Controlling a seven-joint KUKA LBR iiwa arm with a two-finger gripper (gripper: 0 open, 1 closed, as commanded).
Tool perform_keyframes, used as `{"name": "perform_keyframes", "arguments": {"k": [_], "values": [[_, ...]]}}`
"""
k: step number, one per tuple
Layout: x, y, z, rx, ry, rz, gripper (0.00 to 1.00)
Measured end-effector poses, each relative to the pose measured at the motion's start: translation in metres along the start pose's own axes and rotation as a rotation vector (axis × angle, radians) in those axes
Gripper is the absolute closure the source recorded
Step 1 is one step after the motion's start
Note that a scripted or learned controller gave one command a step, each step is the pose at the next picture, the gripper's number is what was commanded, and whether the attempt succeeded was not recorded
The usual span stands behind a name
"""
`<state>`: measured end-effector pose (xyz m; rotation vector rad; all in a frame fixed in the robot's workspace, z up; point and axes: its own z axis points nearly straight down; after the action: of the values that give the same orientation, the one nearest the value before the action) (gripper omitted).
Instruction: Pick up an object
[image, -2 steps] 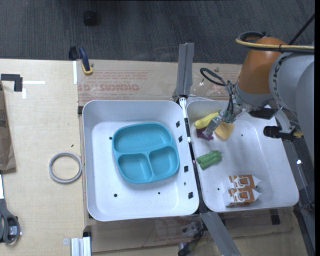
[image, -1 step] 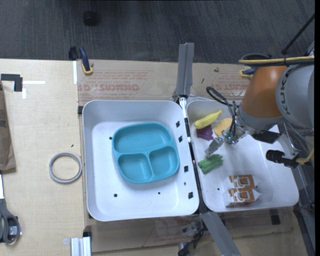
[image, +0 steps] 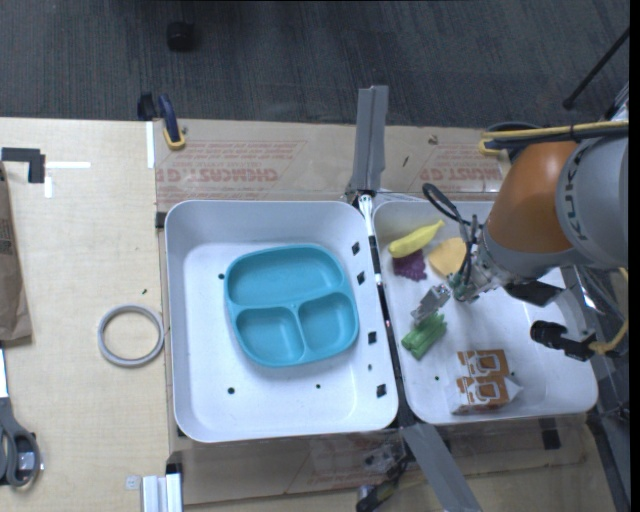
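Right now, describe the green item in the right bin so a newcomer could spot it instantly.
Start at the right bin, the one the arm reaches into. The gripper sits near its left side, and the green object lies on the white floor just below it, tilted diagonally. It is the bin's one green thing: the banana and purple piece lie above, the brown packet lower right.

The arm (image: 560, 205) hides part of the right bin (image: 520, 395); scissors (image: 15, 450) are cut off at the left edge.
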<state>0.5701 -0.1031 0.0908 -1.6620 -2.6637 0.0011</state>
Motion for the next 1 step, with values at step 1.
{"name": "perform_keyframes", "arguments": {"k": [1], "values": [[-0.0300, 0.0360, -0.0275, -0.003, -0.003, -0.100, 0.00]]}}
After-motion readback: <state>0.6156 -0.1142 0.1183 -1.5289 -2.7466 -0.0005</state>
